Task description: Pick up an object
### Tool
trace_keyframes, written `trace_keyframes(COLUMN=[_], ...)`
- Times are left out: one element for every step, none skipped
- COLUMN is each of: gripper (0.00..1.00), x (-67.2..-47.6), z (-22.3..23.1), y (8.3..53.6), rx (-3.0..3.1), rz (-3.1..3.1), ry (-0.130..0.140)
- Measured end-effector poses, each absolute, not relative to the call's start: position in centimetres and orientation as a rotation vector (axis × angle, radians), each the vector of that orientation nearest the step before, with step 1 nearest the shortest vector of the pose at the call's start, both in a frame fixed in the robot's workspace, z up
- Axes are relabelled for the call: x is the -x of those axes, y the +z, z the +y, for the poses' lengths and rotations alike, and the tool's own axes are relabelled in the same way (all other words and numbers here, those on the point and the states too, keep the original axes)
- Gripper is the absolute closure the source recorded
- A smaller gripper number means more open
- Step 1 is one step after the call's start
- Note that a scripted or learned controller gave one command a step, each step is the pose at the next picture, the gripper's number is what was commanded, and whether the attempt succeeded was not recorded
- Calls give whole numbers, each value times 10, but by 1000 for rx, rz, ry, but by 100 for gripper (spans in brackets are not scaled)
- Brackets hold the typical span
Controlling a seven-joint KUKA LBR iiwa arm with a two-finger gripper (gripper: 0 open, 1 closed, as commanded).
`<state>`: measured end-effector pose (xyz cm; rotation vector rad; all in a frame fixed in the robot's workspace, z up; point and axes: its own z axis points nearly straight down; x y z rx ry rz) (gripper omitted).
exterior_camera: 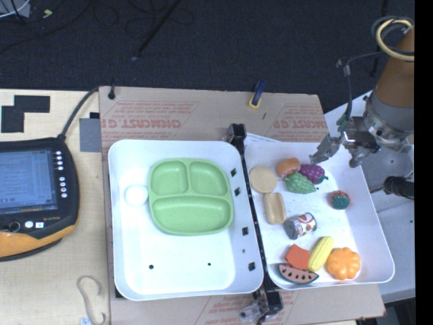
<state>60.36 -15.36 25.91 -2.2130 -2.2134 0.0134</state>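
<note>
From above the bench, the left bin [132,263] is smooth white plastic and carries a glossy green divided plate [190,197] with three compartments, plus a small white round lid-like disc [136,194] just beside the plate's left edge. The right bin [375,229] holds a scatter of toy food: a pale round cookie [263,179], a tan bread roll [274,208], an orange lump [288,166], a knobbly purple grape bunch [312,173] touching a bumpy green vegetable [300,184], a small red-and-green ball [339,199], a shiny metal can [300,225] lying on its side, a yellow corn cob [321,252], a ribbed orange pumpkin [343,263], a red block [297,256] and a watermelon slice [298,274].

The grey arm leans in from the right, orange band up top, with its gripper [339,150] over the right bin's upper edge, near the grapes. The two fingers stand spread apart, nothing between them.
</note>
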Motion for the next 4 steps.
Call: trace_keyframes(gripper=[0,0,0,0], x=[-605,-597,-593,-592], z=[-154,-157,-153,-150], y=[264,212,145,87], rx=[2217,2213,2210,2212], rz=[-2220,-2215,-2215,-2215], ry=[6,11,12,10])
